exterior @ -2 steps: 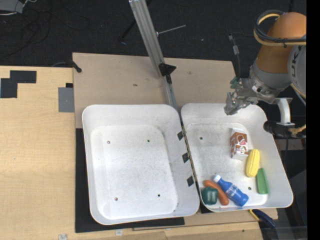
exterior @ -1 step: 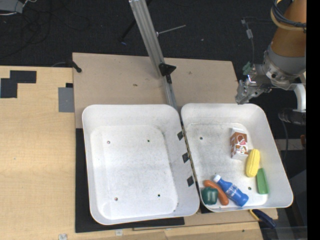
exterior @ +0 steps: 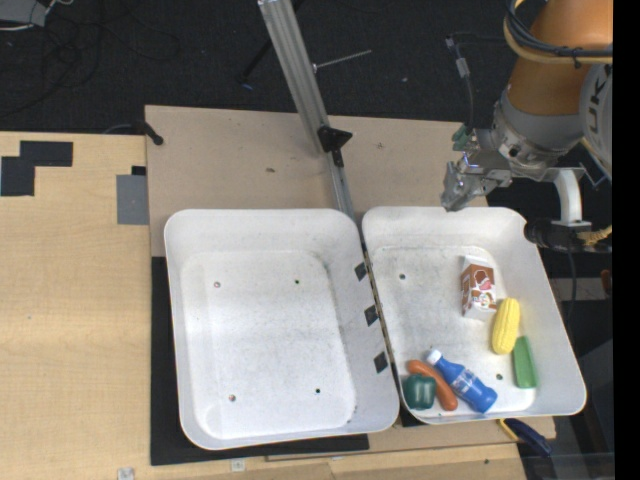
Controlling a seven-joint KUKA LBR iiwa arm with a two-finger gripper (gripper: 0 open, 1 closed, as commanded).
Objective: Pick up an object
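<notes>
The gripper (exterior: 462, 190) is hanging over the far rim of the right bin (exterior: 440, 268), and whether it is open or closed cannot be told. Nearer in that bin are lying a small carton (exterior: 478, 286), a corn cob (exterior: 506, 325), a green piece (exterior: 524, 362), a blue bottle (exterior: 464, 381), a carrot (exterior: 433, 382) and a dark green block (exterior: 419, 392); none is being gripped.
</notes>
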